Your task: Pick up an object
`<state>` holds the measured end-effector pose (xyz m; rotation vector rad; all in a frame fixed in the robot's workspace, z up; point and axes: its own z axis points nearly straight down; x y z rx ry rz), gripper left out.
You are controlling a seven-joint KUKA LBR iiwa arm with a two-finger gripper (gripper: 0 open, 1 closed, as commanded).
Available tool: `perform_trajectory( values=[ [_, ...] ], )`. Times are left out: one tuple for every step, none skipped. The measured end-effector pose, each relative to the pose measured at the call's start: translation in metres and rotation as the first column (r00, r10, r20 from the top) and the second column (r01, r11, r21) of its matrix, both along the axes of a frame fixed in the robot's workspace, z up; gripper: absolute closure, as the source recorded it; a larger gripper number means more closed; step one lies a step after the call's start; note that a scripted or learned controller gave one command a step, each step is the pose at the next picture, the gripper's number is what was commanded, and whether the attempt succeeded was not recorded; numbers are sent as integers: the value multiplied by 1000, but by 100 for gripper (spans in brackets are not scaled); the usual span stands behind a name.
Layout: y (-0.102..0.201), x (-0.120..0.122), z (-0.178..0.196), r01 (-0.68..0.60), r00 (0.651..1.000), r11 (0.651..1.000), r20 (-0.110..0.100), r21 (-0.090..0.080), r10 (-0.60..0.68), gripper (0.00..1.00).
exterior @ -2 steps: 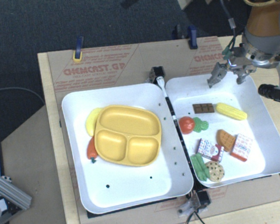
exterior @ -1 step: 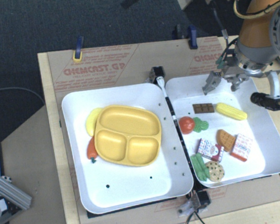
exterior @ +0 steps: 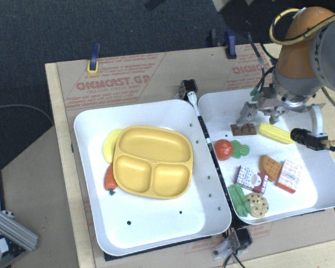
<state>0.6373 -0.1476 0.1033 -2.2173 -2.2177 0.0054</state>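
The gripper [exterior: 260, 110] is seen low over the far part of the right bin [exterior: 329, 192], near that bin's far edge. Whether it is open or shut cannot be told, and nothing is seen held by it. A small brown block [exterior: 243, 129] lies just beneath and beside it; contact cannot be confirmed. The arm [exterior: 303, 53] is bent in from the bench's right side, its orange band uppermost and its grey wrist pointed down toward the bin.

In the right bin, a yellow corn cob [exterior: 275, 133] is found just right of the brown block. A red tomato [exterior: 223, 149] with a green piece [exterior: 240, 149] touching it is set near the bin's left wall. Toward the near edge are noted a pink-and-white carton [exterior: 250, 178], a brown biscuit piece [exterior: 271, 167], a red-and-white packet [exterior: 289, 176], a green pod [exterior: 239, 200] and a cookie [exterior: 257, 205].

In the left bin [exterior: 149, 232], a yellow divided tray [exterior: 152, 160] is placed centrally. A yellow item [exterior: 111, 143] and a red-orange pepper [exterior: 110, 178] are partly tucked under its left edge.
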Motion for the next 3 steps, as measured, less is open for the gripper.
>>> perform_trajectory(
  values=[
    [0,2,-16,0,1000,1000,7,-1,0,0],
    [1,4,-2,-1,1000,1000,17,-2,1,100],
    [2,1,61,-1,1000,1000,14,-4,1,100]
  ],
)
